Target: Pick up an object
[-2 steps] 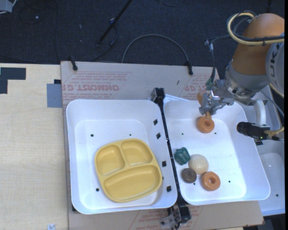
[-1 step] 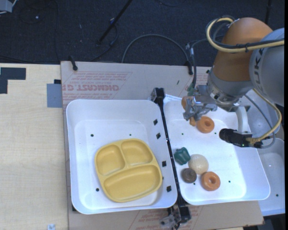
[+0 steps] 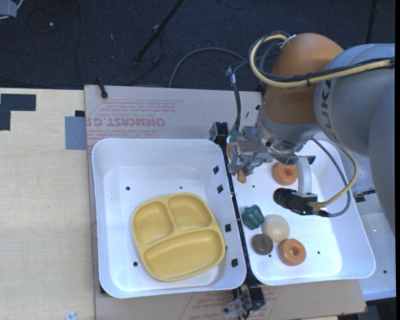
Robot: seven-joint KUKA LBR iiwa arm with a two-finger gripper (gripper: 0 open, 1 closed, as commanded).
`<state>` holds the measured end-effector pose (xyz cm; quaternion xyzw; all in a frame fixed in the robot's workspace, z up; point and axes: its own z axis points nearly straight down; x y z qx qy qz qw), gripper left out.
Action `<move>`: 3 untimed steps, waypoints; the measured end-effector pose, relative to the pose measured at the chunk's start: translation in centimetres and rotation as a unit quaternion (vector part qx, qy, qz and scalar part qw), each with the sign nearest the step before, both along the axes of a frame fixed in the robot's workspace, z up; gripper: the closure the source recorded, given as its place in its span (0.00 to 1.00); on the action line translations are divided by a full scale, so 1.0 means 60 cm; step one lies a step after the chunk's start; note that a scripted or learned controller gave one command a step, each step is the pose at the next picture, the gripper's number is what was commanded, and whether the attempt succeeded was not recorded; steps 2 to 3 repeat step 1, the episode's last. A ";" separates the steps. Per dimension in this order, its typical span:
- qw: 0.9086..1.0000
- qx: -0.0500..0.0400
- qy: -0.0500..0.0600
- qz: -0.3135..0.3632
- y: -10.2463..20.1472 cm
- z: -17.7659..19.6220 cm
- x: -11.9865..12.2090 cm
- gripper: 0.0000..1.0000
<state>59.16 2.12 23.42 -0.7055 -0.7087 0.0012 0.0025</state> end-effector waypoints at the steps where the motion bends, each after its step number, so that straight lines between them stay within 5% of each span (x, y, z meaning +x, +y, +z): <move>1: 1.000 0.000 0.000 0.000 0.090 -0.022 -0.012 1.00; 3: 1.000 0.000 0.000 0.000 0.090 -0.022 -0.012 1.00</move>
